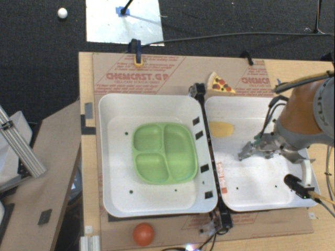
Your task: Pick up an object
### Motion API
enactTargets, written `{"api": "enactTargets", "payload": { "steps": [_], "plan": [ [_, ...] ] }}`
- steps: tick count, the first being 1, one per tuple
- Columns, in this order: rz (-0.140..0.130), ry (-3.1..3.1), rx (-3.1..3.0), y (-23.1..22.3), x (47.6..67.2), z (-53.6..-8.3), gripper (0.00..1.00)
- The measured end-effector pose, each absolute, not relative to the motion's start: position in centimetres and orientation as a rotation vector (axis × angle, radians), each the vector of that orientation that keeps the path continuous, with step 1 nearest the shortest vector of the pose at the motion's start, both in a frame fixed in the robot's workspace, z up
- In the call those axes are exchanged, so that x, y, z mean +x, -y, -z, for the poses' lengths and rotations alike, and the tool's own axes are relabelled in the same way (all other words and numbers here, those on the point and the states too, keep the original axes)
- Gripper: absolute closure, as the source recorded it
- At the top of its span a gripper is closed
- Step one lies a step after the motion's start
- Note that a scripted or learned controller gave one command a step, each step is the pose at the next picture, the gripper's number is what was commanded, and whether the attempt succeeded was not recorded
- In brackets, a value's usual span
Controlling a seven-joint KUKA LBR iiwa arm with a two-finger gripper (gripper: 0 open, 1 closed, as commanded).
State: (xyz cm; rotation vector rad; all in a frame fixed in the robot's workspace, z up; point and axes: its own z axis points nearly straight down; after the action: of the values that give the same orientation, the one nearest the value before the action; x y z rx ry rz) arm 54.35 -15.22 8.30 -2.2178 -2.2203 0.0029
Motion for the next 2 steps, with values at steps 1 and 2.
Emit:
{"api": "enactTargets", "payload": {
  "steps": [1,2],
  "plan": [
    [0.002,2.225,-2.221,15.3,54.6,-9.7,1.00],
    [0.006,2.229,-2.222,15.0,53.9,-15.6,1.00]
  ]
}}
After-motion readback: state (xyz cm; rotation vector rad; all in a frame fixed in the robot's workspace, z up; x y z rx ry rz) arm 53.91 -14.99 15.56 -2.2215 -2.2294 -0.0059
